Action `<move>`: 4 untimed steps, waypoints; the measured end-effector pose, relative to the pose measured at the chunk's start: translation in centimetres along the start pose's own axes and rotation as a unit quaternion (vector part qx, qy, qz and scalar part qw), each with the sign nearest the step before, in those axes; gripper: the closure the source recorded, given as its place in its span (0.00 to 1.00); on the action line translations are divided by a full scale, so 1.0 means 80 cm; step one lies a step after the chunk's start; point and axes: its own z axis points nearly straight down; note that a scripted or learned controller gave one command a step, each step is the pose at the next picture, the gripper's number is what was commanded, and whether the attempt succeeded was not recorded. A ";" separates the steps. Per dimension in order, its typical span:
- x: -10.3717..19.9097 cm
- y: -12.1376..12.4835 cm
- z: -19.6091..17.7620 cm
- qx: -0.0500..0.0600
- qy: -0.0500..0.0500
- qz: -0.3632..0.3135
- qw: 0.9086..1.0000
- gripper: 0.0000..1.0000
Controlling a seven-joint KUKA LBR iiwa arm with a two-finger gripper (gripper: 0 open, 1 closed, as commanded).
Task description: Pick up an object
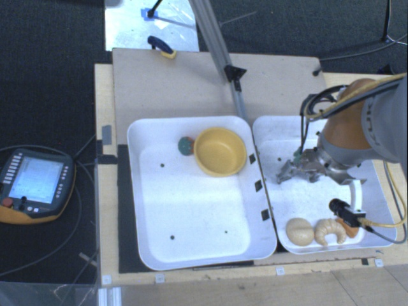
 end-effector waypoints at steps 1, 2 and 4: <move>0.000 0.001 -0.015 -0.002 0.000 0.000 1.000 1.00; 0.010 0.008 -0.075 -0.003 0.000 -0.001 1.000 1.00; 0.001 0.008 -0.209 -0.003 0.000 0.000 1.000 1.00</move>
